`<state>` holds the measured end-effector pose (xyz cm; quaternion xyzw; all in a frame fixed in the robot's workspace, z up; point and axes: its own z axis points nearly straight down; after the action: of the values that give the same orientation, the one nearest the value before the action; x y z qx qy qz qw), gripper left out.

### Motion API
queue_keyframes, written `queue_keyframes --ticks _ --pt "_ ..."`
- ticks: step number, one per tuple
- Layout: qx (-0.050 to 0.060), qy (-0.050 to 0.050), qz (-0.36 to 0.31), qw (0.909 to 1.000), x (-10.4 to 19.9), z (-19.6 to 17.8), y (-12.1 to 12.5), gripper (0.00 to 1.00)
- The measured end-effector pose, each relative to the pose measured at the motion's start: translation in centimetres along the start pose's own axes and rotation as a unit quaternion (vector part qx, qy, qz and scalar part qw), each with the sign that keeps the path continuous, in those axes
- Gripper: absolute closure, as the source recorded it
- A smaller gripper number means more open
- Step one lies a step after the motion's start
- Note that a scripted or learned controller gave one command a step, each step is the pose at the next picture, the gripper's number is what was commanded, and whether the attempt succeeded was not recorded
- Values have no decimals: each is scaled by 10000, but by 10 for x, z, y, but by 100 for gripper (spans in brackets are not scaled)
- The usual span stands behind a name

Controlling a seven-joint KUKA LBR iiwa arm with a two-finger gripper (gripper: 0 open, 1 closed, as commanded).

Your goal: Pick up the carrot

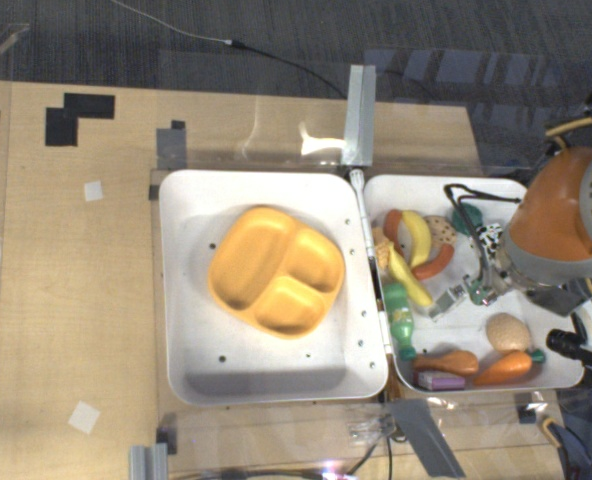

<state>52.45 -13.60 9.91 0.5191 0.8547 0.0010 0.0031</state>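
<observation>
The carrot, orange with a green top at its right end, lies along the front edge of the right bin. My gripper hangs low over the middle of that bin, up and to the left of the carrot and apart from it. It is small and grey below the wrist's orange band. A tan egg-shaped piece sits between the gripper and the carrot.
The right bin also holds a banana, a red sausage, a yellow piece, a green piece, a reddish-orange piece and a purple one. A yellow divided plate lies in the left bin.
</observation>
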Motion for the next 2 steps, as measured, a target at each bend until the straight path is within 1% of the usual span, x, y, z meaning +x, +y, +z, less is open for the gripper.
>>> queue_keyframes --ticks 1,2 --pt "15 14 1116 9937 6 -1 -8 0" --pt "9 4 950 9955 -15 8 0 0"
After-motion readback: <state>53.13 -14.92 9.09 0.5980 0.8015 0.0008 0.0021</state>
